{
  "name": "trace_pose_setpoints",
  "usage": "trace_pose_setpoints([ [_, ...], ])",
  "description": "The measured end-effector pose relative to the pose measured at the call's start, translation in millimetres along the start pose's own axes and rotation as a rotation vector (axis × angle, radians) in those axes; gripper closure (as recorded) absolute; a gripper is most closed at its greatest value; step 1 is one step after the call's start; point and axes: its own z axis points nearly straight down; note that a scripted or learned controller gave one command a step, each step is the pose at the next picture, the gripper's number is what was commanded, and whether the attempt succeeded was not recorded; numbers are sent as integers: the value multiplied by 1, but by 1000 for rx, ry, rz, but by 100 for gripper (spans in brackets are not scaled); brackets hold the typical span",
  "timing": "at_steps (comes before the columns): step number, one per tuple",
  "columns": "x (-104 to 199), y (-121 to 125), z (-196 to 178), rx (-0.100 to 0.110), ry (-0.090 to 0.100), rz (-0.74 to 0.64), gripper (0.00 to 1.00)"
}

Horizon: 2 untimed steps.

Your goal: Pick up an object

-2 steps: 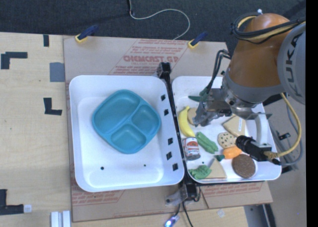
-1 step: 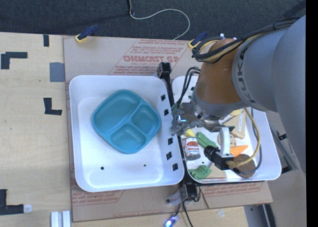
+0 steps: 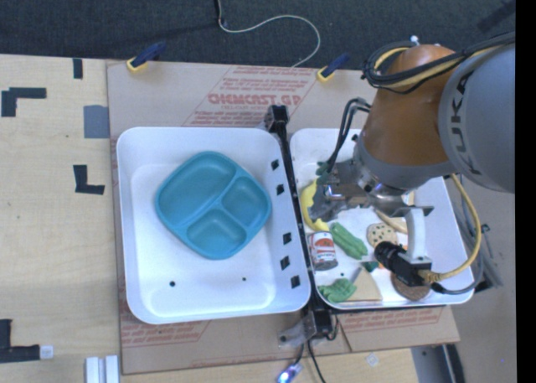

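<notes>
Gripper (image 3: pixel 335 197) of a grey and orange arm hangs low over the right bin (image 3: pixel 448 297), above a yellow item (image 3: pixel 308 199), a green toy (image 3: pixel 348 240) and a small can (image 3: pixel 323 251); whether it is open or closed I cannot tell. It looks like the reaching step, with the descent and grasp still ahead. Red print on the cardboard (image 3: pixel 243 100) under the bins is too blurred to read; the arm shows "KU".

You have two white bins (image 3: pixel 142 289); a blue divided plate (image 3: pixel 213 204); a grey arm (image 3: pixel 490 121) with an orange band (image 3: pixel 410 109); green pieces (image 3: pixel 348 240), a yellow item (image 3: pixel 308 199), a red-and-white can (image 3: pixel 323 251), a cream spotted disc (image 3: pixel 381 233); tan cardboard (image 3: pixel 243 100) with red print.
</notes>
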Motion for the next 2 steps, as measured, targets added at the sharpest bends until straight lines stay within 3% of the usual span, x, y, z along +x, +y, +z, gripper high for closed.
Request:
trace_pose_setpoints([
  [2,85,-13,-217,-9,3,-8,100],
])
